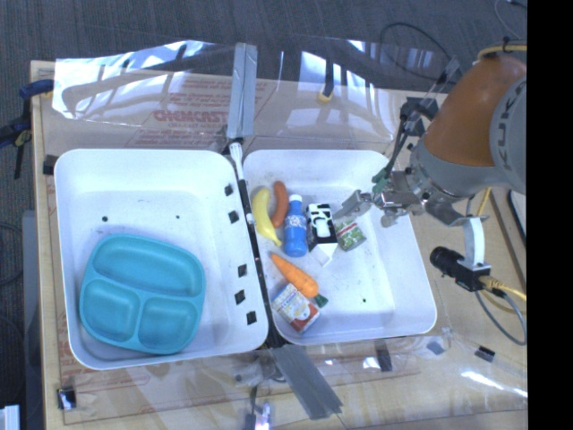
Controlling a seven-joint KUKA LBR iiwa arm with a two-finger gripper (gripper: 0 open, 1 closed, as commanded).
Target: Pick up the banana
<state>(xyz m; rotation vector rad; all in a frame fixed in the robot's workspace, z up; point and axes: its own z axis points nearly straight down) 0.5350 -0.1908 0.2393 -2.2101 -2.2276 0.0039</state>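
Blue tray [141,296]: left bin, near-left corner.
Banana [263,217]: right bin [405,305], against its left wall, beside blue bottle [295,229]; untouched.
End effector [351,206]: above right bin's middle, not yet over banana; finger state cannot be judged.

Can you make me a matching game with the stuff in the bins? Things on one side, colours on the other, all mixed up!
Things:
1. banana
2. bottle
3. carrot
4. divided tray

Colours:
A. orange
B. turquoise
C. yellow
D. blue with a white cap

Pairs: 1-C, 2-D, 3-A, 4-B
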